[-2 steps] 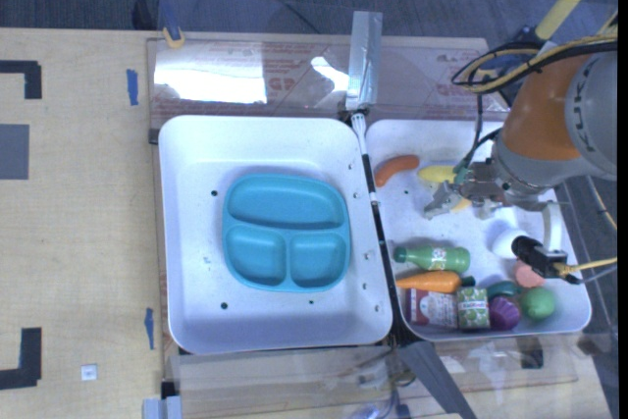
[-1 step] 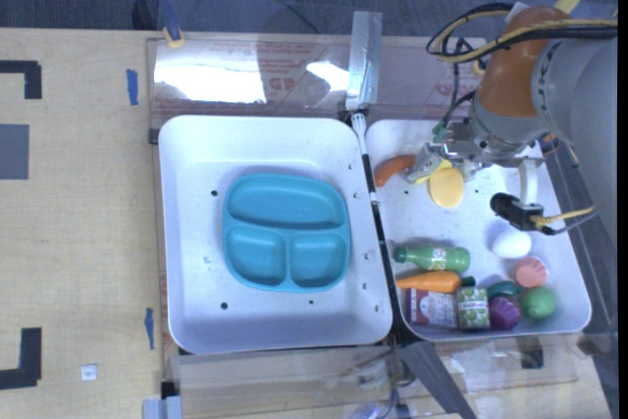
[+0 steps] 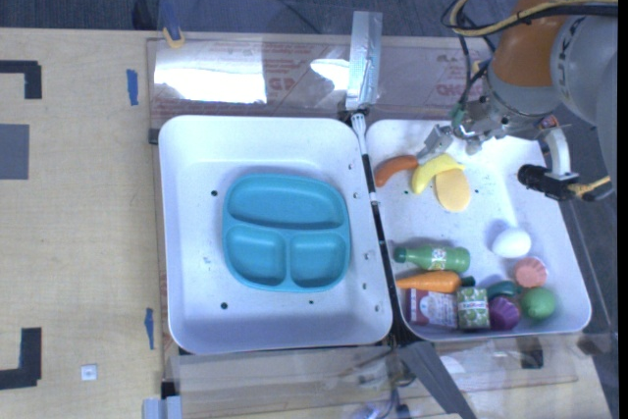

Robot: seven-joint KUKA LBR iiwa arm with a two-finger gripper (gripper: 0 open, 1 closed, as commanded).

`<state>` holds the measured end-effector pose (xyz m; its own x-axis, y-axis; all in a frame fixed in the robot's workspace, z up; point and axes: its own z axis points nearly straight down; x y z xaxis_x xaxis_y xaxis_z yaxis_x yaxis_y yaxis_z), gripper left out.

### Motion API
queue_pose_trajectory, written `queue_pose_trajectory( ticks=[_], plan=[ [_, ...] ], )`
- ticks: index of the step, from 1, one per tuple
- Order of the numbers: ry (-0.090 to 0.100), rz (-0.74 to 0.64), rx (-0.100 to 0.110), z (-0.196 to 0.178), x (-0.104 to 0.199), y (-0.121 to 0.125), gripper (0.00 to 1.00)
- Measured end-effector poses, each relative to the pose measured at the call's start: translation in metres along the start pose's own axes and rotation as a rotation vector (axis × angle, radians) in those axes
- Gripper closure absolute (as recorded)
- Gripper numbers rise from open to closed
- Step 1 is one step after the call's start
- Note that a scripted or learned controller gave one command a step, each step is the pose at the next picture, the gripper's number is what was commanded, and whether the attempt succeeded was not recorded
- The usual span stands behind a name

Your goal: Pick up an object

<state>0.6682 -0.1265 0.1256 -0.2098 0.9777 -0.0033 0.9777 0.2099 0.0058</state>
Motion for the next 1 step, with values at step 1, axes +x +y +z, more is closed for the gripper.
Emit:
queue_pose_trajectory(
  ticks=[1],
  plan=[
    [-0.004, 0.088, -0.011, 0.0319, 0.0315, -0.0277, 0.00]
  ],
)
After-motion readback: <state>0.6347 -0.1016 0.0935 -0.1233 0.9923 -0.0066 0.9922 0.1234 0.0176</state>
